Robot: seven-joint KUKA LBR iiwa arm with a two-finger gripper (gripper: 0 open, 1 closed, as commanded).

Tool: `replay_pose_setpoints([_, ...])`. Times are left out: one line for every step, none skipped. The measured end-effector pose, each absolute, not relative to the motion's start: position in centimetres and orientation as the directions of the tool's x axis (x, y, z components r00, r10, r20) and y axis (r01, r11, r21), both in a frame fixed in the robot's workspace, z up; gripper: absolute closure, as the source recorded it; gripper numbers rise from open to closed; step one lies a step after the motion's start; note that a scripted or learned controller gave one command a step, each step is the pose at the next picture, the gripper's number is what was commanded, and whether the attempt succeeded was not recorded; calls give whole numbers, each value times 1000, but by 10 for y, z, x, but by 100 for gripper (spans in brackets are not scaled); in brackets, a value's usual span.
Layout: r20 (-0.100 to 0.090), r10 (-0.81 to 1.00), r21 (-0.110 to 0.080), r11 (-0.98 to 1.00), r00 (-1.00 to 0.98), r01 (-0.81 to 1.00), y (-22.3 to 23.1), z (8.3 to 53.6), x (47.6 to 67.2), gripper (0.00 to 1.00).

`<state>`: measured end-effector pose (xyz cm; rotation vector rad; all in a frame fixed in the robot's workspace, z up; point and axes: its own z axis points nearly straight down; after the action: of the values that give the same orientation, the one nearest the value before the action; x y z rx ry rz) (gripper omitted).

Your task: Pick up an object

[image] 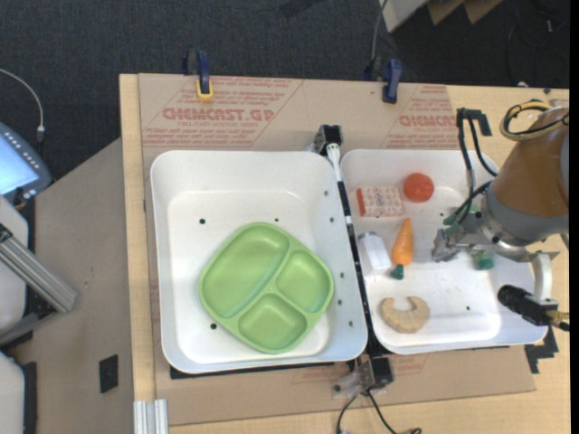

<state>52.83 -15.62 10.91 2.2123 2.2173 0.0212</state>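
We saw the end effector (450, 242) low in the right bin (452, 333); whether it was open or closed, we could not tell. The carrot (402, 241) lay just to its left, apart, with the tomato (418, 186) above-left and the croissant (403, 314) below-left.

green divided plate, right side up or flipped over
Right side up: the green divided plate lies flat in the left bin, its three hollow compartments facing the camera.
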Motion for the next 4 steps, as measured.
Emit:
replay_pose_setpoints([-3,1000,6,0,0,1000,-164,156,534,100])
replay_pose_setpoints([-3,1000,5,1,-1,1000,-167,199,536,100])
replay_pose_setpoints([-3,1000,7,2,-2,1000,-161,250,545,100])
replay_pose_setpoints([-3,1000,6,1,-1,1000,-161,275,546,100])
